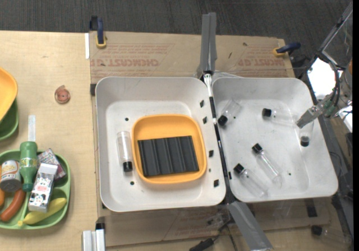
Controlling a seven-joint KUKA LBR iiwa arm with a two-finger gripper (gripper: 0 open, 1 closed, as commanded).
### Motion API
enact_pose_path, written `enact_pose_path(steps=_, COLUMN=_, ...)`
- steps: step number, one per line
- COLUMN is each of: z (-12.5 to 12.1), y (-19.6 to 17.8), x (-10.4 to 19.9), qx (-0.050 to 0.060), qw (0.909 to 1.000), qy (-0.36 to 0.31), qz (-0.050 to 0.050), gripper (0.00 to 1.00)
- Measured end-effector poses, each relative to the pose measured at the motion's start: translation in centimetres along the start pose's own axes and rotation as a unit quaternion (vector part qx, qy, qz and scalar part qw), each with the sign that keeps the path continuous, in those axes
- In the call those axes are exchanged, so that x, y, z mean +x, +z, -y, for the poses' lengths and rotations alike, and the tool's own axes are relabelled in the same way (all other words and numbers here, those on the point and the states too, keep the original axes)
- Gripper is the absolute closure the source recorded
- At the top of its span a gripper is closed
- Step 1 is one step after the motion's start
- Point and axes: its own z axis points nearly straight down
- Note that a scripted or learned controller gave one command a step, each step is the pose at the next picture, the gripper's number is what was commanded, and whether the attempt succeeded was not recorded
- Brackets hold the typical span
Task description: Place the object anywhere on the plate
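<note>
An orange square plate [166, 121] sits in the middle of the left bin [112, 188]. A black ribbed slab [168, 154] lies flat on it. Beside the plate's left edge lies a clear vial with a black cap [124, 150]. My gripper [309, 116] hangs at the right wall of the right bin [291, 90], far from the plate. Only its grey tip shows, pointing down-left, just above a small black-capped vial [304, 141].
Several clear vials with black caps are scattered in the right bin, among them one [229, 113], another [274, 114] and a third [264, 158]. A green tray of toy food [33, 188] and an orange bowl [5, 96] stand on the bench at left.
</note>
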Motion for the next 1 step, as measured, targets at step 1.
enact_pose_path(steps=1, z=1.52, y=3.86, x=0.78, qx=-0.001, qw=0.9894, qy=-0.145, qz=0.000, gripper=1.00)
